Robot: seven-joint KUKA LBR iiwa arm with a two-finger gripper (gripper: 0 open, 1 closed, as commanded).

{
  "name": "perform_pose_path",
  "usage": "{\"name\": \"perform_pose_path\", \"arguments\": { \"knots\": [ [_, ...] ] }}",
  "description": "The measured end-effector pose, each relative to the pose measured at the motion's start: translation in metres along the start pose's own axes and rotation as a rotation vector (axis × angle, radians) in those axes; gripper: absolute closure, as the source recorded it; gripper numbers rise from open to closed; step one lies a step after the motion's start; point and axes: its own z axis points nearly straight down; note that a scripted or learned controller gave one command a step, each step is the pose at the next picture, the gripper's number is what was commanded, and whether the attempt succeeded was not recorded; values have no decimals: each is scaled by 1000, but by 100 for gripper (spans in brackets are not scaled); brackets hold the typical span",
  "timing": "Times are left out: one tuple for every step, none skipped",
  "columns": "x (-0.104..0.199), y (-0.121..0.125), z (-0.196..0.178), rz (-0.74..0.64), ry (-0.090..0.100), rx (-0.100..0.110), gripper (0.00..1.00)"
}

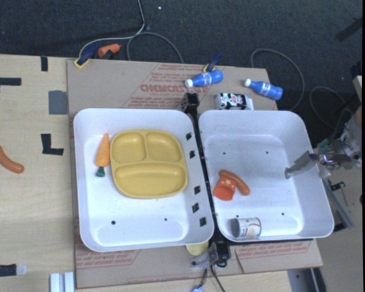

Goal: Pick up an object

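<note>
The right bin point(292, 126) holds an orange toy sausage point(235, 180) lying against a small red piece point(224, 191), near the bin's left wall. A small tin can point(248, 227) lies on its side at the front wall. My gripper point(294, 168) reaches in over the bin's right rim, low above the floor and well to the right of the sausage, with nothing seen in it. In the left bin point(91, 224) a yellow divided plate point(149, 163) lies with a toy carrot point(103, 149) at its left side.
Behind the bins, two blue bottles point(205, 79) point(264, 89) and a black-and-white item point(234, 101) lie on the cardboard. Another sausage point(7, 159) lies on the bench at the far left. An orange clamp point(109, 49) sits at the back.
</note>
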Motion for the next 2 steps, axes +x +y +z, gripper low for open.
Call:
{"name": "perform_pose_path", "arguments": {
  "knots": [
    [107, 47, 89, -11, 5, 5, 0],
    [116, 49, 149, 1, 1, -12, 0]
  ]
}}
